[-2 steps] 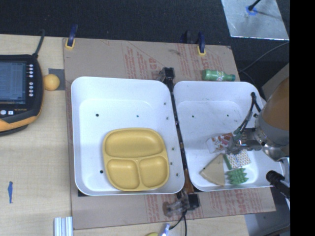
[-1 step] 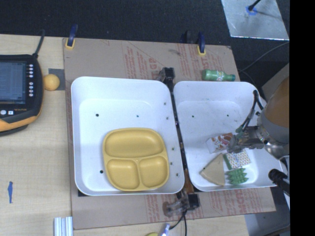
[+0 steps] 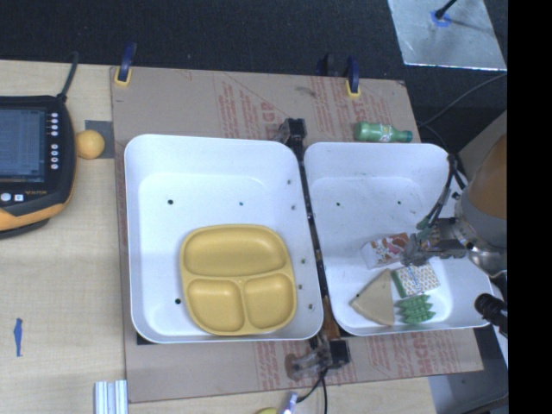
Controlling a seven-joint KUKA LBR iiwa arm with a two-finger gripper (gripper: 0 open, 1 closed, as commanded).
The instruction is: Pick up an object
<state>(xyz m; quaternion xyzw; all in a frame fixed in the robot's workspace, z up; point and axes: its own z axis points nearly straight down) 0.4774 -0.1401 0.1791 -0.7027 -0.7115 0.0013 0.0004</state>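
The right bin (image 3: 362,175) holds a small printed packet (image 3: 388,248), a tan wedge-shaped piece (image 3: 377,300), a green ridged object (image 3: 416,310) and a checkered card (image 3: 420,279). My gripper (image 3: 420,247) reaches in from the right and sits low over the packet's right end and the card. The left bin (image 3: 172,188) holds a yellow three-compartment tray (image 3: 237,279).
A green bottle (image 3: 383,132) lies on the cardboard behind the right bin. A black-and-orange pendant (image 3: 30,166) and an orange ball (image 3: 90,143) sit at the far left of the bench. Clamps stand at the bins' junction, front and back.
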